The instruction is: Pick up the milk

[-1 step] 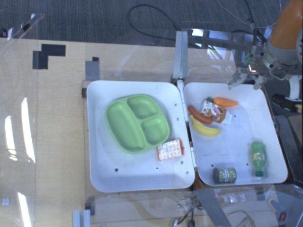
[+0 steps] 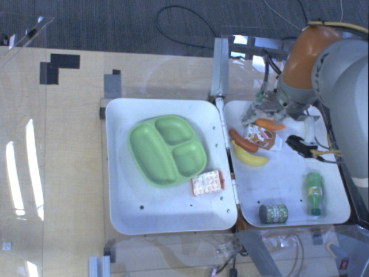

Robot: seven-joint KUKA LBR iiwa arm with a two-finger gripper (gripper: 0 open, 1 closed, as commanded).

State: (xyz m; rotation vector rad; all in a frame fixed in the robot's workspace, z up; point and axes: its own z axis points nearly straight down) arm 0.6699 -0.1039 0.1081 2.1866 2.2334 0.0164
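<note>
One gripper [image 2: 260, 109] hangs low over the right bin's [image 2: 288, 180] far end; its finger opening cannot be determined. Directly below it, touching or nearly so, lies the milk [image 2: 259, 137], flanked by carrot [image 2: 269, 124], sausage [image 2: 243, 141] and banana [image 2: 250, 157].

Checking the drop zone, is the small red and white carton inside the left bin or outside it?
Inside. The carton lies flat on the left bin's floor, just right of the green plate.
</note>
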